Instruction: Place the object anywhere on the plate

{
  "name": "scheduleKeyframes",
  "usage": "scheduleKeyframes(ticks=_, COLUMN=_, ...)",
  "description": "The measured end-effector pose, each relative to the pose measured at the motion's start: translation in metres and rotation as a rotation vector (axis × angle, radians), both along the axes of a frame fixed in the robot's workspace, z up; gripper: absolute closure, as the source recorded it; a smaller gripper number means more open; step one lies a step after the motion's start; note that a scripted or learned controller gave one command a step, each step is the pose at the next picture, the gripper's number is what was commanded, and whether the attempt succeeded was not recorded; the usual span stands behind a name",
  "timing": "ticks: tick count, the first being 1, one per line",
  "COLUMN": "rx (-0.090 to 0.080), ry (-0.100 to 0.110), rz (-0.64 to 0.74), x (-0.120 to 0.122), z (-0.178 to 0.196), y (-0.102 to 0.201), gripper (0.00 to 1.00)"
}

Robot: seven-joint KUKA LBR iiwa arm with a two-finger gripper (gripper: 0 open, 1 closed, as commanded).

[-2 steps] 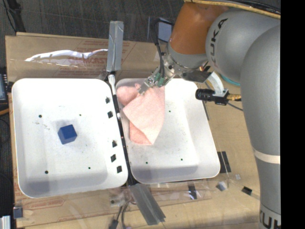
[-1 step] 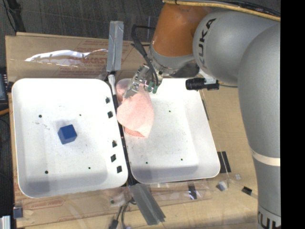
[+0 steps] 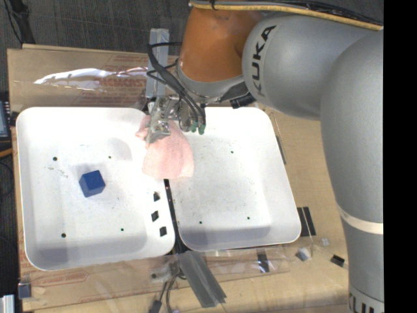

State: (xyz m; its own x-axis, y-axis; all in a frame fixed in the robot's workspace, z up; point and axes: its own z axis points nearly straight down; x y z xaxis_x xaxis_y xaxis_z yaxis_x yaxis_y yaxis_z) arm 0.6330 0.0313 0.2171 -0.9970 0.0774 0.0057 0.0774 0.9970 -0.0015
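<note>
- Gripper (image 3: 171,119) low over the far end of the seam between the two white bins, beneath the grey arm (image 3: 306,64) with its orange band (image 3: 212,44).
- Fingers' opening: cannot tell, the metal parts blurred and crowded by dark cables (image 3: 166,77).
- Pink plate (image 3: 169,156) directly under and in front of the gripper, pale and translucent, straddling the inner rims of both bins; touching the gripper or hanging just below it, cannot tell which.
- Blue cube (image 3: 92,182) on the floor of the left bin (image 3: 39,240), well apart from the plate and from the gripper, untouched.
- Right bin (image 3: 273,227) beside it, speckled with small dark dots.
- Cardboard-covered table (image 3: 313,175) beneath both bins, with black tape marks near the front edge.
</note>
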Motion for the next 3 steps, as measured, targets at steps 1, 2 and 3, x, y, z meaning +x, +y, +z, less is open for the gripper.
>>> scheduleKeyframes(ticks=1, rx=0.001, ry=-0.005, rz=0.081, x=-0.002, z=0.012, y=0.048, gripper=1.0)
scheduleKeyframes(ticks=2, rx=0.0, ry=-0.006, rz=0.084, x=0.005, z=0.014, y=0.101, gripper=1.0)
scheduleKeyframes(ticks=3, rx=0.001, ry=-0.007, rz=0.083, x=0.006, z=0.014, y=0.1, gripper=0.0)
